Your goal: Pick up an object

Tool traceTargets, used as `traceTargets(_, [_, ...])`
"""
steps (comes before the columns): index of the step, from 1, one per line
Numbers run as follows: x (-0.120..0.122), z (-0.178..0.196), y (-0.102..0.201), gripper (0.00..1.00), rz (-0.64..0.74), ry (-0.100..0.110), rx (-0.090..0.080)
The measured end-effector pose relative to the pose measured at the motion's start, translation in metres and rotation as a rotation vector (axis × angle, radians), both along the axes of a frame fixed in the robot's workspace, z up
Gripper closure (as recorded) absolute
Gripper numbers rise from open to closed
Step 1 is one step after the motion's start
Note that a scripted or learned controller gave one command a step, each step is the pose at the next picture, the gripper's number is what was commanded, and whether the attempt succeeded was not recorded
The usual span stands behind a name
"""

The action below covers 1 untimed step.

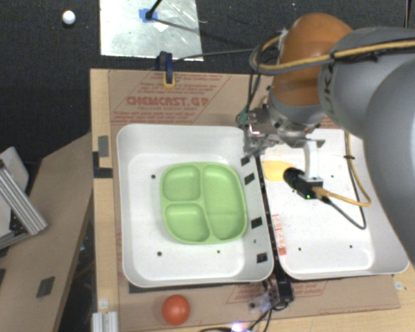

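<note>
gripper [253,138]: state cannot tell | green tray [203,203]: left bin [137,185] | board [214,87]: CHEMCAST GP

Tray [204,203] in left bin [145,254] — ball [175,309] before it.

Bright, even overhead light on a slightly soft picture; glare on the foil sheet [151,19].

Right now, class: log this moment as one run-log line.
tool: above right bin, back-left corner | yellow object: right bin, beside tool | green tray: left bin | grasp: cannot tell
</note>
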<state>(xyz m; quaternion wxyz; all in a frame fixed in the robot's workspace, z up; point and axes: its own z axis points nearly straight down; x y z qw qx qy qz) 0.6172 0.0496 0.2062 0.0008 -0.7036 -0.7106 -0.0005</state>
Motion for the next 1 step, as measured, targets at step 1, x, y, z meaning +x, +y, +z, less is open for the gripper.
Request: traceTargets(1, [-0.0066, 0.0222, 0.0548, 1.00, 0.001, -0.003, 0.001])
